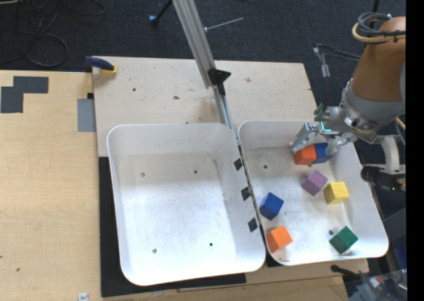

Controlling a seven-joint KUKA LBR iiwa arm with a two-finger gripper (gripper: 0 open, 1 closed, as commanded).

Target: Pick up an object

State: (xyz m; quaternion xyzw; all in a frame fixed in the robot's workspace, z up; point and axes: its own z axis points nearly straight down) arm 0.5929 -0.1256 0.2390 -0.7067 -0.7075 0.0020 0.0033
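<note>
My gripper [310, 142] hangs low over the right bin [371, 243], right above an orange block [305, 155] touching a blue block [322, 152]; finger spread unclear, so I should centre on the orange block before closing.

No readable text, labels, brands, numbers or signs anywhere on the bench, bins or blocks.

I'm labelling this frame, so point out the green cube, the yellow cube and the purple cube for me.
green cube [343, 239], camera view, on its top face.
yellow cube [336, 191], camera view, on its top face.
purple cube [315, 181], camera view, on its top face.
</note>
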